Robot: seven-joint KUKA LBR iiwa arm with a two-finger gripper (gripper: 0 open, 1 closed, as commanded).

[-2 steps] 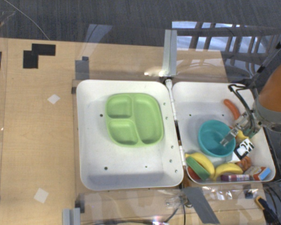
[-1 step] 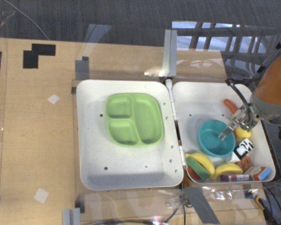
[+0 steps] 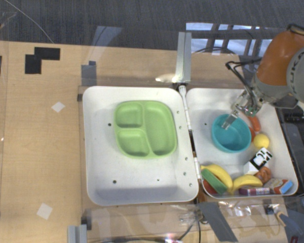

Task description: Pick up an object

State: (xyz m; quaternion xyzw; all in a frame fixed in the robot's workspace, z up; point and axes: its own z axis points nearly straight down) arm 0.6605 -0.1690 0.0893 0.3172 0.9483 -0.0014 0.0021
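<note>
Claw (image 3: 232,119) lowered over rim of round teal plastic bowl (image 3: 232,135) in right white bin (image 3: 202,110); finger state indeterminable. Beside it, green divided plate (image 3: 144,129) in left white bin (image 3: 99,151).

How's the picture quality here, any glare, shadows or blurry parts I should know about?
Camera view: even, soft light; the green plate looks sharp. A bright glare spot sits on the metal post above the bins, and pale reflections streak the bench like a clear sheet. The left bin has a soft shadow along its near wall. The pincer over the blue bowl looks slightly blurred.
</note>
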